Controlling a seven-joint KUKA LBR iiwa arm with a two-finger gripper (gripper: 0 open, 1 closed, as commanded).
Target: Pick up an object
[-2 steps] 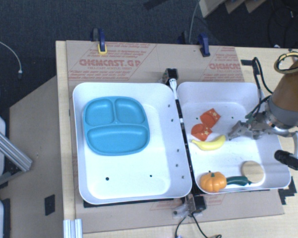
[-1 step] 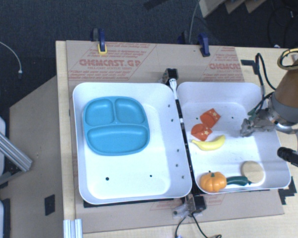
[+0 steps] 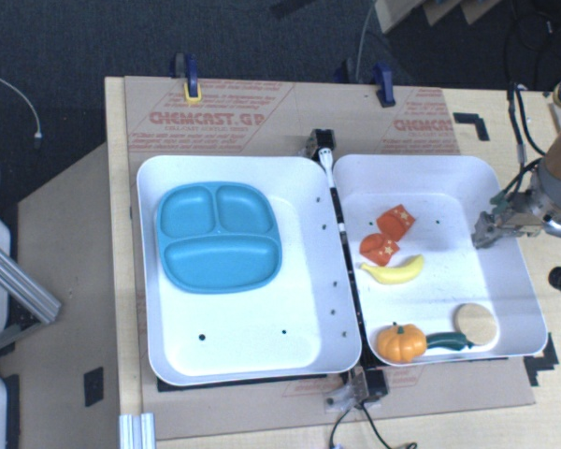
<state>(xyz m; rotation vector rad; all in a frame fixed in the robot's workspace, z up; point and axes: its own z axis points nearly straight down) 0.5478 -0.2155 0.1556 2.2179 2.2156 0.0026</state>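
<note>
Over the right bin's [image 3: 505,279] right edge hangs the gripper [image 3: 487,229], grip state unclear; banana [image 3: 393,271] lies well apart, mid-bin.

The arm [image 3: 556,171] is cut off by the right edge. Gripper [image 3: 486,230] detail is too small to resolve. The red pieces [image 3: 389,234] cannot be identified.

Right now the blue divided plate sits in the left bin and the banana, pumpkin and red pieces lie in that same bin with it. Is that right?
Not quite. The blue divided plate does sit in the left bin, but the banana, pumpkin and red pieces lie in the right bin, as the camera view shows.
</note>
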